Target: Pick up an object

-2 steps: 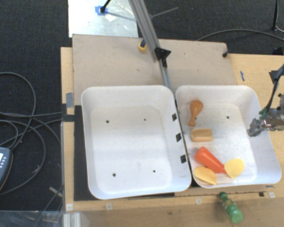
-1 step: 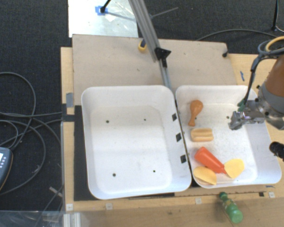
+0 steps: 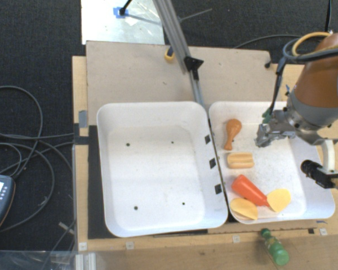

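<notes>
The right bin (image 3: 318, 207) holds a brown drumstick-shaped toy (image 3: 231, 132), a tan hot-dog bun toy (image 3: 240, 161), an orange carrot-like cone (image 3: 249, 189) and two yellow chip-like pieces (image 3: 279, 199) (image 3: 244, 208). My gripper (image 3: 263, 140) hangs over the right bin's upper middle, to the right of the drumstick and above the bun. Nothing shows between its fingers.
The left bin (image 3: 118, 117) sits beside the right one, split from it by a ridge with black clips. A green bottle (image 3: 275, 250) lies on the bench's front edge outside the bins. A grey pole (image 3: 177, 32) slants over the bench's back. Cables lie on the floor at left.
</notes>
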Controlling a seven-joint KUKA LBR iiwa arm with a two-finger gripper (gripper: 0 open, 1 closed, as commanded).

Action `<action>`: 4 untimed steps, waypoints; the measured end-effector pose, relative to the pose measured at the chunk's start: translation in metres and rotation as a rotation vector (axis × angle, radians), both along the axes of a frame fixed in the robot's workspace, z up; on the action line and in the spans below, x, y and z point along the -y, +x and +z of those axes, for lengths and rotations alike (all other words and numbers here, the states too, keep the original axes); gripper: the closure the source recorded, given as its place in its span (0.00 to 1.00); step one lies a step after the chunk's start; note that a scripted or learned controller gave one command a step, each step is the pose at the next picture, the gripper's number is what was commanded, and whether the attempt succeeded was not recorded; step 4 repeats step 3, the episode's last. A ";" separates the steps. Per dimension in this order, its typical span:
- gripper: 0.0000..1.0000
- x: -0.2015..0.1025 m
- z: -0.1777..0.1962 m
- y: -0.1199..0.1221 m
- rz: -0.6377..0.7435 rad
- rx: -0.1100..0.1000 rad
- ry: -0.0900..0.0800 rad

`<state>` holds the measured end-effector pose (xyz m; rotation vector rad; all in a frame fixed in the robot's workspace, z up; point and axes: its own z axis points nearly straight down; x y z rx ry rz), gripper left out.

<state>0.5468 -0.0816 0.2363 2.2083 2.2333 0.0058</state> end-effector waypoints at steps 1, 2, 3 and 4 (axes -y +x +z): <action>1.00 -0.052 -0.011 0.015 -0.001 -0.001 0.000; 1.00 -0.103 0.001 0.030 0.000 0.001 0.000; 1.00 -0.157 0.009 0.041 0.000 0.000 0.001; 1.00 -0.157 0.009 0.041 0.000 0.000 0.001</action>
